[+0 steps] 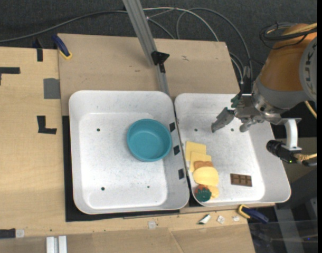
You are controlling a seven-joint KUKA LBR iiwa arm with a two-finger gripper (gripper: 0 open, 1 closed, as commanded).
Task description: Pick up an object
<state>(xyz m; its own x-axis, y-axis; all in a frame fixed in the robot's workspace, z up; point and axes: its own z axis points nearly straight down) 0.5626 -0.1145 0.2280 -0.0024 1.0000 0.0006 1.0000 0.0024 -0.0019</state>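
Yellow food pile (203, 167), brown block (240, 180): loose in right bin (266, 196). Gripper (233, 121) above, fingers spread, holding nothing, poised for descent.

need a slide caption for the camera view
Open gripper hovers over the right bin; teal bowl sits in the left bin.

— What sits in the left bin (87, 141)?
— A teal bowl (148, 139), upright, near its right wall.
— And the right bin (256, 157)?
— Yellow pieces (199, 159) piled against its left wall, a small green thing (204, 194) at the near end, a brown chocolate-like bar (240, 180) apart.
— The gripper (232, 121)?
— Above that bin's far half, fingers spread, nothing between them.
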